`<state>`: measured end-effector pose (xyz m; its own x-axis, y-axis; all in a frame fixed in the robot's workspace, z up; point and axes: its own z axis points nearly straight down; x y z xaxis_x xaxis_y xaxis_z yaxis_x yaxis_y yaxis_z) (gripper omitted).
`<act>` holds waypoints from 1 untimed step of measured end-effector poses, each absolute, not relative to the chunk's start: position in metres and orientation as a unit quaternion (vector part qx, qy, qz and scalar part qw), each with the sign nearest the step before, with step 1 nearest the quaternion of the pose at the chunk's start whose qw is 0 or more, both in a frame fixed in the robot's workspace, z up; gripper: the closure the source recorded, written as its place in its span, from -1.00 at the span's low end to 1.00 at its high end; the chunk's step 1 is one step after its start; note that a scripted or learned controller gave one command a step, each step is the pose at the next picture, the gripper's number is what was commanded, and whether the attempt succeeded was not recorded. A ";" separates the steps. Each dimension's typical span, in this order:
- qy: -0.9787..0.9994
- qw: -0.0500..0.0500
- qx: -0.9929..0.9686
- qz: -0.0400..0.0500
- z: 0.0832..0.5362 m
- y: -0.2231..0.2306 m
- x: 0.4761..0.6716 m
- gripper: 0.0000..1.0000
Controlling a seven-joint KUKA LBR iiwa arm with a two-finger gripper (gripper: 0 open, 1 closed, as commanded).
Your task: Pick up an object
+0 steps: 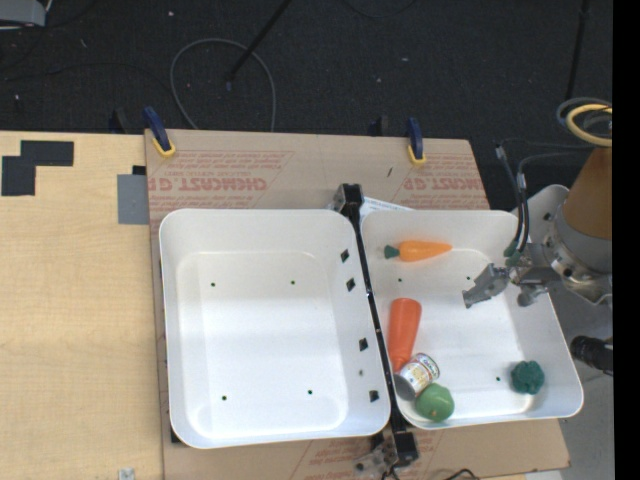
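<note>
Nearest to the camera lay the front rim of the left bin (270, 438), which had nothing inside. Beside it, the right bin (560, 408) held all the things. Along its left wall lay a long orange-red cylinder (403, 332), and at its lower end a small tin can (417, 373) touched a green apple (435, 403). Higher up, near the back wall, a toy carrot (423, 251) lay alone on its side. A dark green lump (527, 376) sat in the front right corner, well apart from the others.

The gripper (487, 286) hovered over the middle of this bin, right of the cylinder and below the carrot, and nothing was between its fingers; whether they were spread or closed I could not tell.

For a good pick, I think the carrot or the green lump was the better choice, because each lay free. The arm should come straight down over the middle of the thing, with the fingers across its narrow side, and keep away from the walls.
</note>
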<state>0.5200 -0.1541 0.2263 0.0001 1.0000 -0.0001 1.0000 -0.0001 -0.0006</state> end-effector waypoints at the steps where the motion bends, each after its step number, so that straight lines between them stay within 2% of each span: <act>1: -0.708 0.004 -0.707 0.003 0.129 -0.135 0.574 -1.00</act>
